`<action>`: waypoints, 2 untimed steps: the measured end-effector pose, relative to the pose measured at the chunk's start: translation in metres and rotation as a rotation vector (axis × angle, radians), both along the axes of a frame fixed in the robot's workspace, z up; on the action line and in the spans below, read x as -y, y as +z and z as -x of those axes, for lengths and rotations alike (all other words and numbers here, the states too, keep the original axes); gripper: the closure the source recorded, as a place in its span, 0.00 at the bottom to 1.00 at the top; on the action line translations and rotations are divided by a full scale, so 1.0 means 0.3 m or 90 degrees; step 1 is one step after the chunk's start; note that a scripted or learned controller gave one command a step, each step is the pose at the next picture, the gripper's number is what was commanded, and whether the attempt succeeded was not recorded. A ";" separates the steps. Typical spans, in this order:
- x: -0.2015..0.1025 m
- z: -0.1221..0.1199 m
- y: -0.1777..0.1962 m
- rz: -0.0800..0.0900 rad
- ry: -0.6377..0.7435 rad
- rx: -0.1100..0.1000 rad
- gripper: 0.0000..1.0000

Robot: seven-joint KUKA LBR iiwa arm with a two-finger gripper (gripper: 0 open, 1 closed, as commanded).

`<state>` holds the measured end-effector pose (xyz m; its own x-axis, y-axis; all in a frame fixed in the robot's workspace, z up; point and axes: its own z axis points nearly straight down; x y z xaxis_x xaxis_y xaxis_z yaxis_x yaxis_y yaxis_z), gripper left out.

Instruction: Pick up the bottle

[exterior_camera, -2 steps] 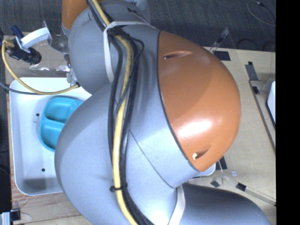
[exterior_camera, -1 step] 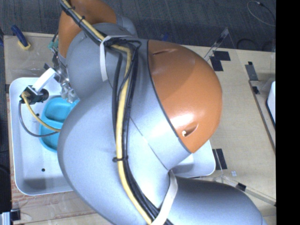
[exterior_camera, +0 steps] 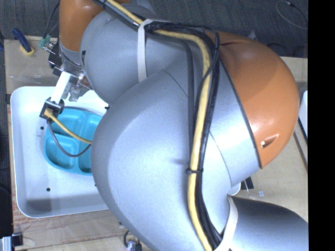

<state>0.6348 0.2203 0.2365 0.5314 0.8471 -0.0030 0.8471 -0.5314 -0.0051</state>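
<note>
At 10 o'clock, gripper (exterior_camera: 73,89) over far edge of white bin (exterior_camera: 23,156), open or closed can't tell; blue divided tray (exterior_camera: 67,141) inside at 9, bare floor toward 7, arm (exterior_camera: 209,114) overhanging right side.

The shallow plastic bin (exterior_camera: 23,140) is white, the moulded compartment tray (exterior_camera: 57,162) sky-blue, the robot arm (exterior_camera: 157,129) grey with orange bands.
</note>
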 end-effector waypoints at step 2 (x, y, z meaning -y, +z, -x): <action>0.000 -0.008 0.060 0.001 -0.020 0.000 1.00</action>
<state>0.6373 0.2204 0.2543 0.5584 0.8296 -0.0041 0.8296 -0.5584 -0.0050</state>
